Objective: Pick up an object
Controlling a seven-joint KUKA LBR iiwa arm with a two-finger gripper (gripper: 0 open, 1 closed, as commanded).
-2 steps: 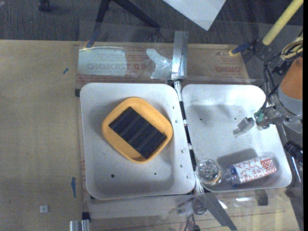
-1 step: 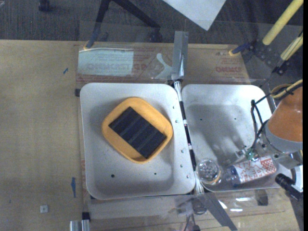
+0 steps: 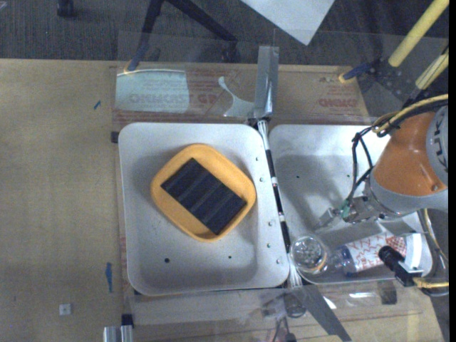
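One yellow tray L bin, bottle R bin

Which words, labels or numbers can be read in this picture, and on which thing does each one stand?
None can be read with certainty.
Clear panel behind the left bin: pale printed letters, too blurred to read.
Cardboard strip behind the right bin: reddish letters, too small to read.
Bottle lying in the right bin: white label with a red pattern, no legible text.
Yellow and black object in the left bin: no text visible.
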